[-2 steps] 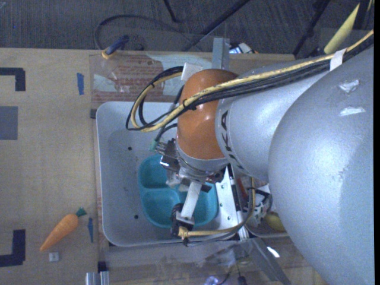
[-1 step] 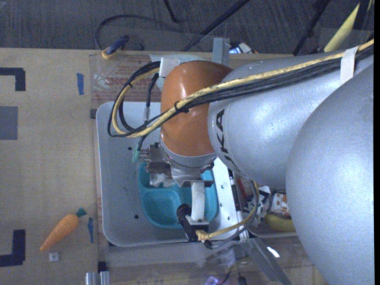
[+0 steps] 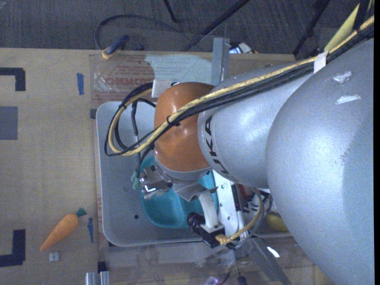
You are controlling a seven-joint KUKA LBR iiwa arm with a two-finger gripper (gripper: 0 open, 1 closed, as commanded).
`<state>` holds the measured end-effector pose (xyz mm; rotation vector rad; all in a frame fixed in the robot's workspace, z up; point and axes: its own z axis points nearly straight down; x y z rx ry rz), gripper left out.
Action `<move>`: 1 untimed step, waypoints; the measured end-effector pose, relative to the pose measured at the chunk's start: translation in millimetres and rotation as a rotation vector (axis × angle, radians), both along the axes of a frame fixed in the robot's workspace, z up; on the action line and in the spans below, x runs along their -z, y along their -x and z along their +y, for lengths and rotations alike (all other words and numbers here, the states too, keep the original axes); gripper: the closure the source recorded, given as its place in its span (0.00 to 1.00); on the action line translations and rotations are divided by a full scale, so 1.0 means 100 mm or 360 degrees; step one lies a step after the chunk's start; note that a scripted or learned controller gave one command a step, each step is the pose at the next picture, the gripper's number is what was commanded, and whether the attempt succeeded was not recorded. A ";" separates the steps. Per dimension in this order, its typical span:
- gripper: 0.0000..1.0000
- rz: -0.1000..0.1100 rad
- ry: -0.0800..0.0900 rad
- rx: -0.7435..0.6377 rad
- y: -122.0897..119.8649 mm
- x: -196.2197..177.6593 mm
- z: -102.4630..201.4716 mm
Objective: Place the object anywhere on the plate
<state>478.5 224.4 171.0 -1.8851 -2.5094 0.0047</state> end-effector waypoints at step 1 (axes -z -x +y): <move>1.00 -0.0001 0.0000 0.0160 0.00 0.39 -0.69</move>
